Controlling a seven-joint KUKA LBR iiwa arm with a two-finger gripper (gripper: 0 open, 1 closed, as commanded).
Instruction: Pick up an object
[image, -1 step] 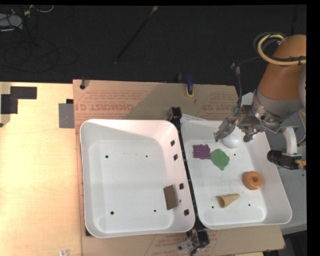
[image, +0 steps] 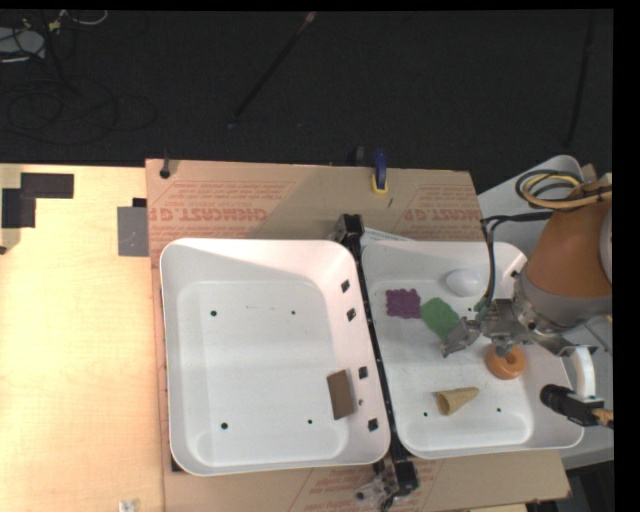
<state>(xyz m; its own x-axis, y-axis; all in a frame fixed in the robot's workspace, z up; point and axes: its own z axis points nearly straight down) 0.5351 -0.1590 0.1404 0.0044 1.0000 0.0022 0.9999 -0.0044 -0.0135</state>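
Best to lower squarely over the green block (image: 439, 316) lying in the right bin (image: 420, 430) just right of the purple piece (image: 403, 302), gripper (image: 462, 338) beside it, grip state impossible to tell, closing only once straddled.

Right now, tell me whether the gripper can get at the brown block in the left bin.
Probably yes, but not from where it is. The gripper sits low in the right bin, by the green block. The brown block lies alone in the left bin, uncovered; only the bin walls between them need clearing.
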